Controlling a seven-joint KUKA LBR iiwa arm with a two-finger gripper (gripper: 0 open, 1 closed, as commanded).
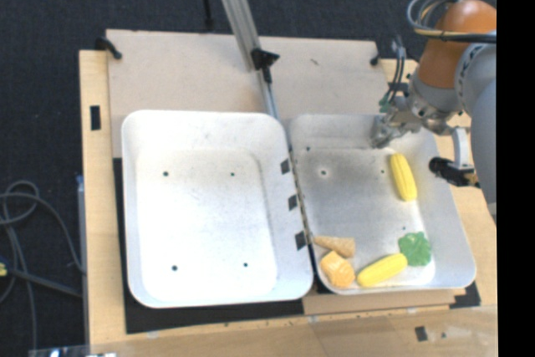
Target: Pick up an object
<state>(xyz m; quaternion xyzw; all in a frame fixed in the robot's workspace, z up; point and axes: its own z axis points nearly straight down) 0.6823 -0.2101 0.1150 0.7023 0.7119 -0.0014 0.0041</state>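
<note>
Camera view: right bin [311, 148] holds a corn cob [402, 175], yellow banana-like piece [382, 269], green leafy piece [415, 248], and two tan-orange pieces [336, 257]. Left bin [134, 180] sits beside it. Claw [383, 134] hovers over the right bin's far edge, just beyond the cob; whether it grips cannot be told.

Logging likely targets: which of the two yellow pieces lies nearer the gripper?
The yellow corn cob by the right bin's far right side, just below the gripper; the other yellow piece lies at the near edge.

white bins [209, 205], yellow corn [402, 176], green toy [415, 248]
</note>
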